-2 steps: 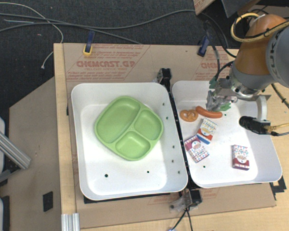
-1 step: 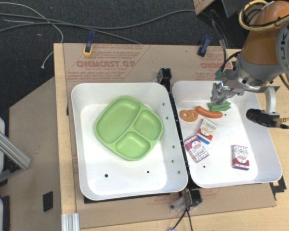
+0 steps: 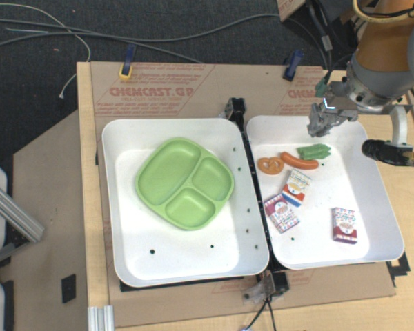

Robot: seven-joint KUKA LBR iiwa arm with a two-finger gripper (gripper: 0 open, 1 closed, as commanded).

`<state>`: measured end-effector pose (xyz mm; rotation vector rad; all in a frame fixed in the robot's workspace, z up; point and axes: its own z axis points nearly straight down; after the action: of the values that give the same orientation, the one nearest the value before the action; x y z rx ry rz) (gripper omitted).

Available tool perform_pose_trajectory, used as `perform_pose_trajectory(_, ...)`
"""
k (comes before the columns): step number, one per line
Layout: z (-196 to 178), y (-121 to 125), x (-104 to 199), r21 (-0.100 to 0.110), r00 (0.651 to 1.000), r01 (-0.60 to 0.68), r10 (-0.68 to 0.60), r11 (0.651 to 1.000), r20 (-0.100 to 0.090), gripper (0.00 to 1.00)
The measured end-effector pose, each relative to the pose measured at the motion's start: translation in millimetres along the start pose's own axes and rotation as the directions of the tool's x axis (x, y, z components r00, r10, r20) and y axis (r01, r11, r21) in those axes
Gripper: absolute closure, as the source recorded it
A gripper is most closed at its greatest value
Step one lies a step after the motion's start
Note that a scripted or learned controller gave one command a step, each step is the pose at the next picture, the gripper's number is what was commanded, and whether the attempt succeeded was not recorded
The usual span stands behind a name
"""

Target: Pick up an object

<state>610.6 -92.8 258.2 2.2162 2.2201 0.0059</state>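
— Where is the thing to pick up?

— A green toy (image 3: 314, 152) lies in the right bin (image 3: 383, 205), at its far side, touching a toy hot dog (image 3: 299, 161). A toy pretzel (image 3: 268, 164) sits just left.

— And the gripper (image 3: 322, 125)?

— It hangs just above the green toy, holding nothing. I cannot tell how it is set.

— What could go wrong?

— I think it could bump the hot dog or grab both, because they touch.
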Motion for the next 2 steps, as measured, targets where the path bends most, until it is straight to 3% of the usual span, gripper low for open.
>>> perform_pose_trajectory(2,10,-44,90,0.009,1.000,0.002,-0.002,1.000,-0.003,1.00)
